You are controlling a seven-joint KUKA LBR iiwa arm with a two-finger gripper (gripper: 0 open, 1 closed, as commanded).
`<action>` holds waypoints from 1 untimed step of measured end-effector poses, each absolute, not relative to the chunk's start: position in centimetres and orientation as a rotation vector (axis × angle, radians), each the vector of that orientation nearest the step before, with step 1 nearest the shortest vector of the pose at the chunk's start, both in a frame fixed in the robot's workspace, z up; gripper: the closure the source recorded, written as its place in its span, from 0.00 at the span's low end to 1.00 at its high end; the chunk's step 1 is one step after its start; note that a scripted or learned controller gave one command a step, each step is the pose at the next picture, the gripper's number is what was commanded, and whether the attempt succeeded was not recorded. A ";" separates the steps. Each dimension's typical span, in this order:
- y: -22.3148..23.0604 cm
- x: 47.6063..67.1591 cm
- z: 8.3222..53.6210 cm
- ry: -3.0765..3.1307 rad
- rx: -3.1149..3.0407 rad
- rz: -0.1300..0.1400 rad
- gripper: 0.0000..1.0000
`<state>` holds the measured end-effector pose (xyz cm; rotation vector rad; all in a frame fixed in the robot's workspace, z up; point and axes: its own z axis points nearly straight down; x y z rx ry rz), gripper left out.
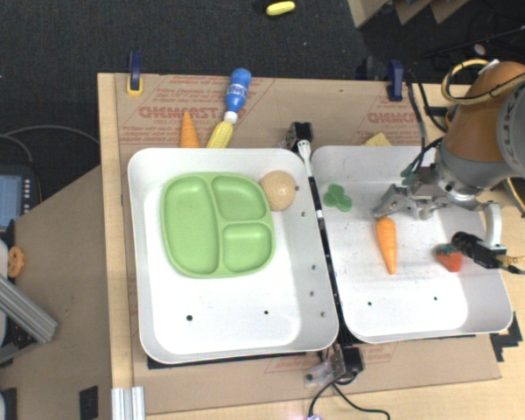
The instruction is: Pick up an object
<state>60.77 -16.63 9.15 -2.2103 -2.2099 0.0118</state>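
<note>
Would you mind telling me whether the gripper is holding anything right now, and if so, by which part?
Nothing is held. The gripper hangs above the right bin, just over the carrot's top end, with nothing between its fingers.

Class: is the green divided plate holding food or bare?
Bare: the green divided plate shows three plain green compartments; the potato sits beside it.

Slanted overhead view of both bins (245, 344)

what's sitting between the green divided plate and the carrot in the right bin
In the camera view, between the green divided plate and the carrot lie the two bins' adjoining rims, with bare white floor either side.
</note>
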 end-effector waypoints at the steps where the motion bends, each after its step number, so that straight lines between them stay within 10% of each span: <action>1: -10.4 55.2 8.3 -2.218 -2.212 0.004 0.00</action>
